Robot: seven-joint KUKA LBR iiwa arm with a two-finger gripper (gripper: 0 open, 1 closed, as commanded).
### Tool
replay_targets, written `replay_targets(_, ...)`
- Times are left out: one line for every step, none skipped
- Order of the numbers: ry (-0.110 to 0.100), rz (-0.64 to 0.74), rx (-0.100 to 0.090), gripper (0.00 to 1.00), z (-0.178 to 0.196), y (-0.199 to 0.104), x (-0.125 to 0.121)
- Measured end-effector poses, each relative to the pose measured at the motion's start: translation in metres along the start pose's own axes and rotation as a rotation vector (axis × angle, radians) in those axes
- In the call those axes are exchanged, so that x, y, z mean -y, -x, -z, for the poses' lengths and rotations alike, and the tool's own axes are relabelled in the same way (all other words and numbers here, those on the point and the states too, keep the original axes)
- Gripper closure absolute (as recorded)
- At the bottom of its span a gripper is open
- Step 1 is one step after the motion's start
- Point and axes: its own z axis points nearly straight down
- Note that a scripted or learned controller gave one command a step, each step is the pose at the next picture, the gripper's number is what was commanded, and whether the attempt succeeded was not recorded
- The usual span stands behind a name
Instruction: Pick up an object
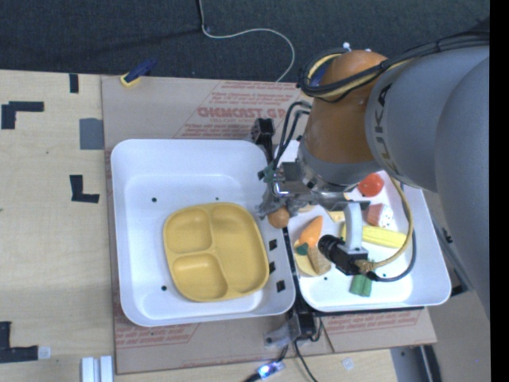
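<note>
End effector: the end effector (280,201) hangs low at the inner edge of the right bin (429,289), close to the wall shared with the left bin (131,213); whether it is open or closed I cannot tell, and nothing is seen held in it.
Nearest candidate: a small brown ball (277,218) sits just beside it, directly under it in the view.
Next out: an orange carrot (310,231) lies just to its right and below; a brown piece (315,261) is beyond that.
Farther right: yellow corn (380,237), a red piece (371,185) and a green block (362,286), well off to its right.
Far left: a yellow divided plate (215,251) in the other bin.
Advice: I would centre over the ball, descend straight, and mind the bin wall so it does not roll away.
</note>
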Motion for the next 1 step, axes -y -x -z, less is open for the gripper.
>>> replay_targets(-0.004, 0.000, 0.001, 1.00, -0.0192, -0.0038, 0.0033)
